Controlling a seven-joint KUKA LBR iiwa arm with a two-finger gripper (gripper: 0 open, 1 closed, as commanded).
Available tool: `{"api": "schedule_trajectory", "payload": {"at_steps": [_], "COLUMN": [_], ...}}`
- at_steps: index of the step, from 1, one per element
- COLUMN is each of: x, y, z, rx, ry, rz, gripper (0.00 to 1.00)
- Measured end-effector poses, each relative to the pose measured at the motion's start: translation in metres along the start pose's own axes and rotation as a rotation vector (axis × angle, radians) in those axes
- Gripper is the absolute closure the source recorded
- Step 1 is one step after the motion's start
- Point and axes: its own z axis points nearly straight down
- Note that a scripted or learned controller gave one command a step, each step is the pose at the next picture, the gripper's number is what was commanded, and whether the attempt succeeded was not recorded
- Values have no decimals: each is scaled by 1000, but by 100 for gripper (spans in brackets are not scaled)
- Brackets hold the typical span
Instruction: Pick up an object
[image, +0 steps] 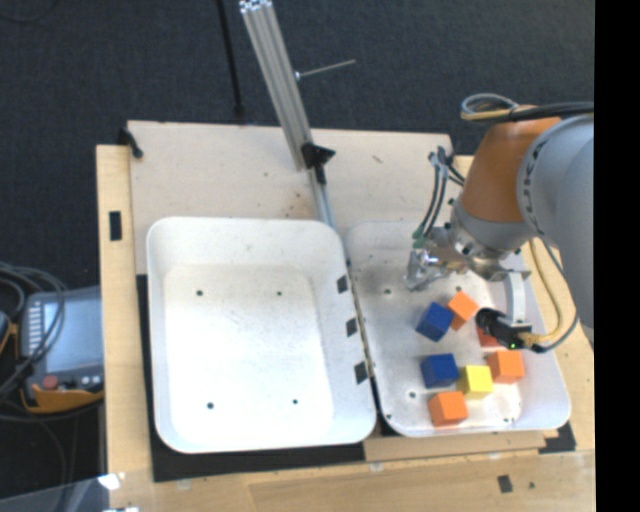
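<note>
Non-task items logged. Pale wooden bench top (230, 160) sits on dark grey carpet floor (100, 60). Slanted grey aluminium extrusion post (282, 85) rises from the bench's 12 o'clock edge, black bracket (318, 156) at its foot. At 9 o'clock off the bench: grey handheld control pendant with screen (60, 335), orange trim along its base, black cables (15, 280) looped beside it. Small black clips (350, 325) sit along the seam between the two bins.

Dark carpet floor (120, 60), pale wooden bench (210, 170), slanted aluminium rail (280, 85), cabled control pendant (60, 345) at left
</note>
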Motion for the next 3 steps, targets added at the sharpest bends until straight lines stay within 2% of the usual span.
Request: {"api": "schedule_trajectory", "payload": {"at_steps": [2,3], "x": [8,61], "y": [-7,-10], "z": [-96,-104], "rx": [-2,1], "ry": [0,2], "rz": [-10,-15], "gripper": [100,100]}}
